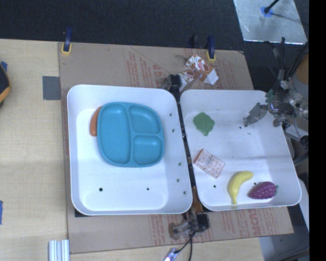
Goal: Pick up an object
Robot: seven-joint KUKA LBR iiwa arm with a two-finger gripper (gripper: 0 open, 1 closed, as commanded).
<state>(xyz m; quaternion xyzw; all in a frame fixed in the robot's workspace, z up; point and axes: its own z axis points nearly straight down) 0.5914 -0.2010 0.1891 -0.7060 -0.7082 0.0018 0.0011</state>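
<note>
Banana (238, 185), grapes (262, 190), packet (208, 163), green leaf (204, 123) lie in right bin (271, 148); tool (255, 116) above far corner, grip state unclear. Best: descend centred over isolated leaf.

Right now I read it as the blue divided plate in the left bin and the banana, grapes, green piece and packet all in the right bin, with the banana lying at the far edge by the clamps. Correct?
Not quite. The camera view shows the banana at the near edge of the right bin, beside the grapes, not by the clamps. The rest stands: blue divided plate in the left bin, green piece and packet in the right.
</note>
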